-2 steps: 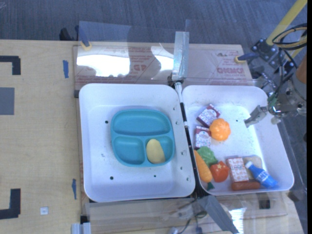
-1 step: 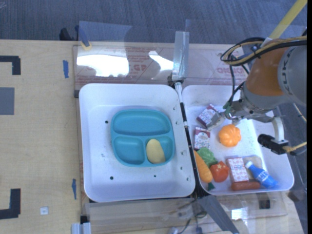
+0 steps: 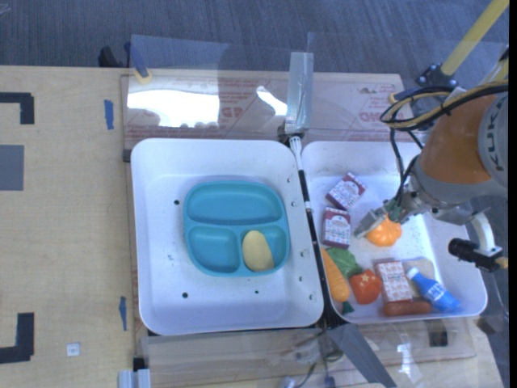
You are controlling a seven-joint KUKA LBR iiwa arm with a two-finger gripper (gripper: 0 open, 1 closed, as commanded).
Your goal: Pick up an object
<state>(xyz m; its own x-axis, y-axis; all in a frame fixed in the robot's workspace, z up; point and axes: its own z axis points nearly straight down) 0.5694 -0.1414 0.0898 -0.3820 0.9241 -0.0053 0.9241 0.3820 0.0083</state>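
Counting the right bin [image 3: 472, 285], I see three cartons [image 3: 346, 191], one carrot [image 3: 335, 275], one tomato [image 3: 366, 286], one bottle [image 3: 434, 291]. My gripper [image 3: 378, 221] touches one orange fruit [image 3: 384, 233]; whether its fingers are open or closed, I cannot tell.

A robotics lab: taped plywood bench [image 3: 65, 217], white bins [image 3: 153, 217], cabling [image 3: 412, 103]

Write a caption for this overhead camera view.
Robot tool over an orange toy fruit in the right bin.

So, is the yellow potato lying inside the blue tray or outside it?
Inside. The yellow potato lies in the lower right compartment of the blue tray, within its rim, in the left bin.
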